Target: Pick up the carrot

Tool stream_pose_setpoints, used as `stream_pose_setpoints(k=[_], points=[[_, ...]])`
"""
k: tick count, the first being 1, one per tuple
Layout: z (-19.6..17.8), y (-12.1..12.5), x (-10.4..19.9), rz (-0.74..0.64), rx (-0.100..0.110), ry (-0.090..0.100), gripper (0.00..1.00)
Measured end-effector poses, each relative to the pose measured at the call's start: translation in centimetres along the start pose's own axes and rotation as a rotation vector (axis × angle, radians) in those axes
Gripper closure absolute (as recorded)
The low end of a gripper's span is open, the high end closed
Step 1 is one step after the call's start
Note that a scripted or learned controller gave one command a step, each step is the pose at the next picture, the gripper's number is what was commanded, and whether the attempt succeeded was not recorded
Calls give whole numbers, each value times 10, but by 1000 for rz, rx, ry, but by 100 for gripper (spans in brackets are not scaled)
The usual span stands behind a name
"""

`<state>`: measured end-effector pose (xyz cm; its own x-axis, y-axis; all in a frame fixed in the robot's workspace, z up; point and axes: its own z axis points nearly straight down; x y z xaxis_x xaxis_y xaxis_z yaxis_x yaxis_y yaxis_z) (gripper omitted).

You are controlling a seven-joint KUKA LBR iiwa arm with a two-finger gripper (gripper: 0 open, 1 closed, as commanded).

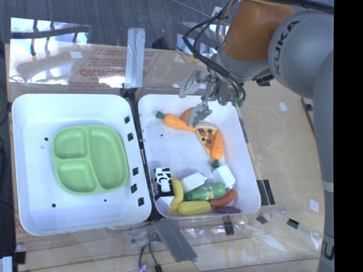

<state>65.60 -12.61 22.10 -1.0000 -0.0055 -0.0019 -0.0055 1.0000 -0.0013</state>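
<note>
Two carrots lie in the right bin (245,152), and that is where we see the trouble for this pick. The gripper (198,113) hangs over the bin's far end with nothing between its fingers, and we read the jaws as parted; one finger (197,116) points down toward the toys, the other juts toward ten o'clock over the back rim.

The nearer carrot (175,122) lies flat just below and to the eight o'clock side of the lower fingertip, its green tip toward ten o'clock and its thick end toward four. Whether the fingertip touches anything we cannot tell. A second carrot (217,146) lies at about five o'clock from the jaws, standing lengthwise beside a pizza slice (205,134) that it touches.

In our judgement, a closing grasp here could catch the pizza slice or an orange piece behind the finger instead of the carrot, because all three crowd together under the gripper. A descent slightly off line could also roll the long carrot away, since it rests loose on the bin floor.

Farther out, at six o'clock, a banana (177,194), a green bottle (205,192) and white blocks pile at the near end. At nine o'clock, the left bin (22,152) holds a green divided plate (91,158).
</note>
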Motion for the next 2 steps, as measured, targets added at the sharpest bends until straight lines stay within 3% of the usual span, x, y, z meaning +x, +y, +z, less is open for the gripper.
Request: stream_pose_setpoints(k=[1,2], points=[[130,-16,46,44,-1,3,0],[118,-13,44,35,-1,0,100]])
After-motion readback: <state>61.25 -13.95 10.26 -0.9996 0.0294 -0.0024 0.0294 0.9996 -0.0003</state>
